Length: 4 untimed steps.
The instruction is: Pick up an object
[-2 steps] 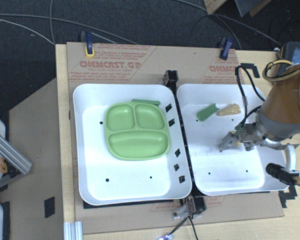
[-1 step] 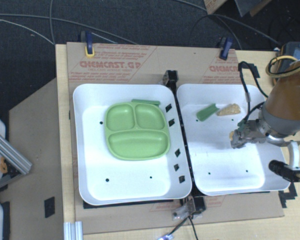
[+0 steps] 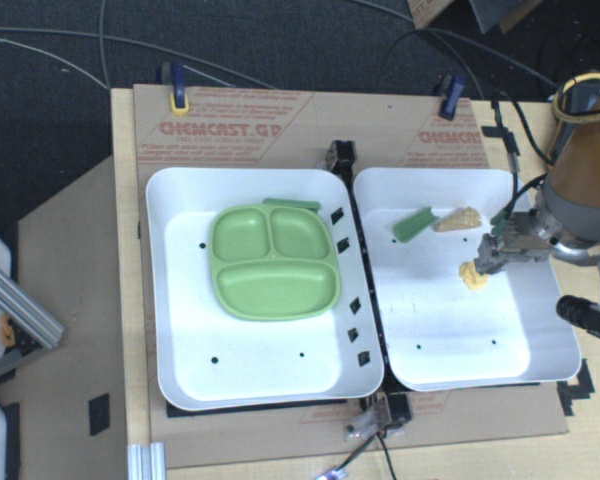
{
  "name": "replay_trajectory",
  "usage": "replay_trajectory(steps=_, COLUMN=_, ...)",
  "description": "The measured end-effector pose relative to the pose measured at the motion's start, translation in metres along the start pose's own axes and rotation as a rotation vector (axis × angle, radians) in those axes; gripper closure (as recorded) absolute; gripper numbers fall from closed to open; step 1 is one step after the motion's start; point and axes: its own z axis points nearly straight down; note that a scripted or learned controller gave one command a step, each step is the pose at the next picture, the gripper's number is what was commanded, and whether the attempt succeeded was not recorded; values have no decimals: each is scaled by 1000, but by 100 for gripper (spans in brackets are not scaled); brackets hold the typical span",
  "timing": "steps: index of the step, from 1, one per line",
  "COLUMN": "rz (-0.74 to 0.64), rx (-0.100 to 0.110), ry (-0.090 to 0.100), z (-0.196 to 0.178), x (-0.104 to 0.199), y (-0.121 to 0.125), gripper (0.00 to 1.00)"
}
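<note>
This is a robot laboratory. A bench [image 3: 280, 118] of bare board, with protective film still printed on it, is held by blue clamps [image 3: 179, 86]. Loose cables [image 3: 110, 28] run over the dark carpet [image 3: 280, 28], and aluminium profile [image 3: 15, 303] lies beside the bench's left edge.

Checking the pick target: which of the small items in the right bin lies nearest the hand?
The yellow piece, just below the hand; the green block and tan piece lie farther.

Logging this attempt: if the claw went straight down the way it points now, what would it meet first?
Probably the small yellow piece just under the claw, in the right bin; depth is hard to judge from above.
</note>
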Motion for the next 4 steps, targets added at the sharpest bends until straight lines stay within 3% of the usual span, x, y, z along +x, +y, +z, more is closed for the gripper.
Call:
replay_trajectory(steps=1, rz=0, rx=1, ry=0, z=-46, x=0, y=2, gripper=100)
replay_trajectory(steps=4, rz=-4, rx=7, ry=3, z=-62, x=165, y=0, gripper=100)
